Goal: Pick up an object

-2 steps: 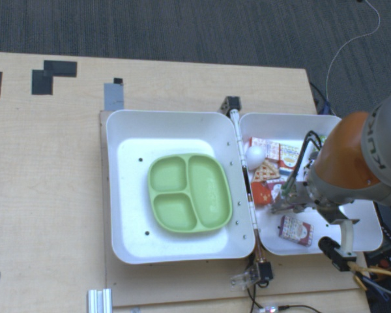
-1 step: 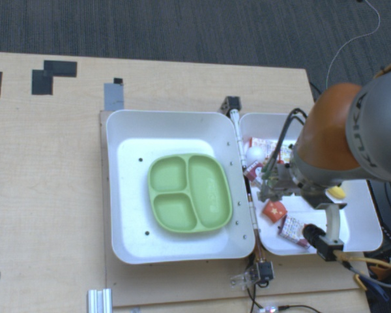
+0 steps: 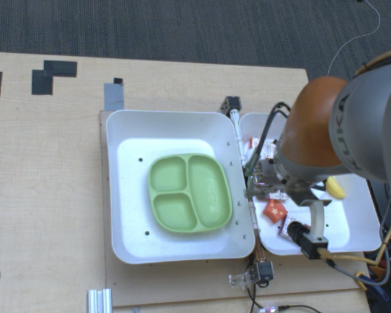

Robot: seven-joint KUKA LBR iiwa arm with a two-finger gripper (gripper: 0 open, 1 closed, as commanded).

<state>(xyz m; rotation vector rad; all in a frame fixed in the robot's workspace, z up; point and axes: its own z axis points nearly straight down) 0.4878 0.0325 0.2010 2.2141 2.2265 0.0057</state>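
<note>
Two white bins sit side by side on your bench, and I take the green divided plate (image 3: pixel 189 193) as the landmark. This plate lies flat in the middle of the left bin (image 3: pixel 127 175) and has three compartments. To the right of the plate, across the wall between the bins, you see the right bin (image 3: pixel 358 230). The arm (image 3: pixel 352 126) covers most of it from above, with its orange band over the far part of the bin. The gripper (image 3: pixel 268 186) hangs low just to the right of the plate, near the shared wall; whether it is open or closed, you cannot tell. A small red packet (image 3: pixel 274 210) lies just beside it, on the near side. A yellow object (image 3: pixel 336 188) lies further right of the plate, partly under the arm. A red and white item (image 3: pixel 257 150) shows behind the gripper.
</note>
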